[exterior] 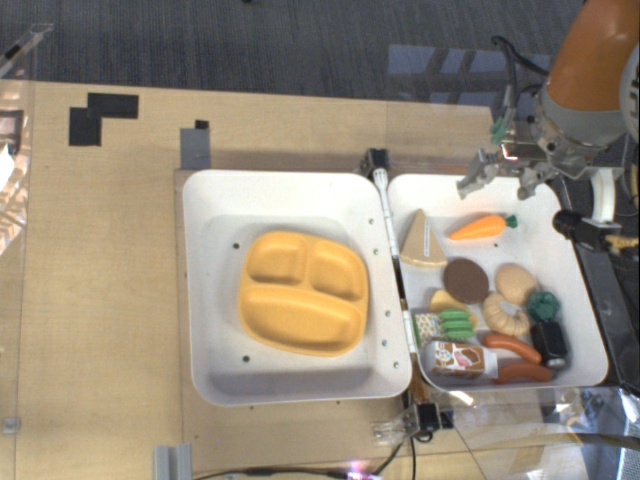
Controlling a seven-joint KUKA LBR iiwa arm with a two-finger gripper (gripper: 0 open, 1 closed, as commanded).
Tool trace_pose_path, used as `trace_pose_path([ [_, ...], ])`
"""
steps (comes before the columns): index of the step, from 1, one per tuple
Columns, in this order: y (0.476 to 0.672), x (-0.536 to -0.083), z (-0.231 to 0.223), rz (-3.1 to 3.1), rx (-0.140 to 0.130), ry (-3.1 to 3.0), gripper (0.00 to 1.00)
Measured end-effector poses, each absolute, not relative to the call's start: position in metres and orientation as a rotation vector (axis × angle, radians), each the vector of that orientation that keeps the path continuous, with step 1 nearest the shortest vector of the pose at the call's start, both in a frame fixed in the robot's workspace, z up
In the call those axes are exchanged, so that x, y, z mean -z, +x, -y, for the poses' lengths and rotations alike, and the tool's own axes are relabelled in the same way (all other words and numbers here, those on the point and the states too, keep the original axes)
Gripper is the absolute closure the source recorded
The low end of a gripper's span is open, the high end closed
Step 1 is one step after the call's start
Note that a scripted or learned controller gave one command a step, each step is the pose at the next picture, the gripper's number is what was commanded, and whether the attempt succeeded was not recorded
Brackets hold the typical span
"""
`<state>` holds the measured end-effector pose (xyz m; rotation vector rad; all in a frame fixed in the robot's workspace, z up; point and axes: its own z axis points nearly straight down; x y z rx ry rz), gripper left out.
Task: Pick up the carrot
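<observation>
Two white bins sit side by side on the desk (pixel 100 298): the bin just below the gripper (pixel 506 179), the right bin (pixel 590 318), and the far one, the left bin (pixel 210 268). The far bin holds one yellow divided tray (pixel 303 291). The near bin holds one carrot (pixel 480 228), one cheese wedge (pixel 420 240), one brown round cookie (pixel 466 280), two sausages (pixel 515 358), one green bean bundle (pixel 452 322) and one small carton (pixel 458 359).
</observation>
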<state>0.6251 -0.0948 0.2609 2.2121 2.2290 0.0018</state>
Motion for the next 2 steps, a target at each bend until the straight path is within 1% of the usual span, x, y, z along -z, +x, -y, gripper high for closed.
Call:
trace_pose_path([
  [1, 0.650, -0.174, 0.165, -2.392, 0.005, 2.038, 0.00],
  [2, 0.649, -0.101, 0.177, -2.387, -0.006, 2.032, 0.00],
])
